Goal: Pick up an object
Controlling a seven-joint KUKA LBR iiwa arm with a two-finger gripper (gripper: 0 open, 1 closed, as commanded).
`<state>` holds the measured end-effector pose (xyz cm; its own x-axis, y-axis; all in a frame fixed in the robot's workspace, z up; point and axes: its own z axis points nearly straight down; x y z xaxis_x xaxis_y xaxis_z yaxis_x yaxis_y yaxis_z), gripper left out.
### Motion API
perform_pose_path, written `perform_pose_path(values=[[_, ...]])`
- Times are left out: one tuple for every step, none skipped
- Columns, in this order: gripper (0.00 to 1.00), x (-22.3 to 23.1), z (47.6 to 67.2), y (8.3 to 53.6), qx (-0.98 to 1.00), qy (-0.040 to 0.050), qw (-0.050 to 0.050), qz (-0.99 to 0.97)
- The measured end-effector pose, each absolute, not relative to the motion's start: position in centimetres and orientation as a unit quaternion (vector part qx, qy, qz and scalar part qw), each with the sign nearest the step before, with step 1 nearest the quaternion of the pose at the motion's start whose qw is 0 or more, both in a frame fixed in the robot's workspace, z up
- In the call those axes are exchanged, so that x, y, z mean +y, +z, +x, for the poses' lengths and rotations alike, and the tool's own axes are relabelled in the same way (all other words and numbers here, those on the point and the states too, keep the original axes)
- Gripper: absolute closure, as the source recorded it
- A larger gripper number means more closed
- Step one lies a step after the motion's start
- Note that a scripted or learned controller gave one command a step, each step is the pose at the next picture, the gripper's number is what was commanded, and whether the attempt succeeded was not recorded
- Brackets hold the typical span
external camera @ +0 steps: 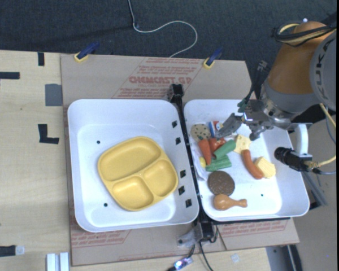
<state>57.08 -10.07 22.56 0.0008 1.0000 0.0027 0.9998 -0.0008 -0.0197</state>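
arm: grey with the orange band, coming in from the right edge of the frame, wrist sitting over the upper part of the right bin (294, 199)

tool: the tool (237, 130) is over the upper middle of the right bin, fingers spread apart with nothing between them, so open and empty as far as I can see

target pile: toy food bunched along the left side of the right bin. Closest stuff is the orange carrot (205, 149) and the green veg piece (221, 156), both just below-left of the tool

key relation: carrot lies below and left of the fingertips, long axis running roughly up-down in the frame with a slight tilt. I'd guess the jaws want to close across its narrow side, not along it

other bits: speckled cookie (200, 131) upper left of the pile, brown round patty (221, 182) lower down, drumstick (229, 202) near the bottom, sausage (251, 164) and a yellow cheese chunk (265, 167) to the right

textures: all smooth moulded plastic, rounded and probably slippery; packed tight, so a clean grab looks tricky

left bin: yellow divided plate (137, 172), glossy, three compartments

worktop: tan worktop (22, 179) with cardboard under the bins
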Motion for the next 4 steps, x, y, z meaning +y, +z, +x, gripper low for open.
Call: perform_pose_path(values=[[0.0,-10.1,57.3,23.2,-0.708,0.0025,0.003,-0.706],[0.0,-10.2,58.0,16.8,-0.708,0.0045,0.005,-0.707],[0.0,-10.4,57.9,12.0,-0.708,0.0044,0.005,-0.707],[0.0,-10.4,57.8,7.9,-0.708,0.0029,0.002,-0.707]])
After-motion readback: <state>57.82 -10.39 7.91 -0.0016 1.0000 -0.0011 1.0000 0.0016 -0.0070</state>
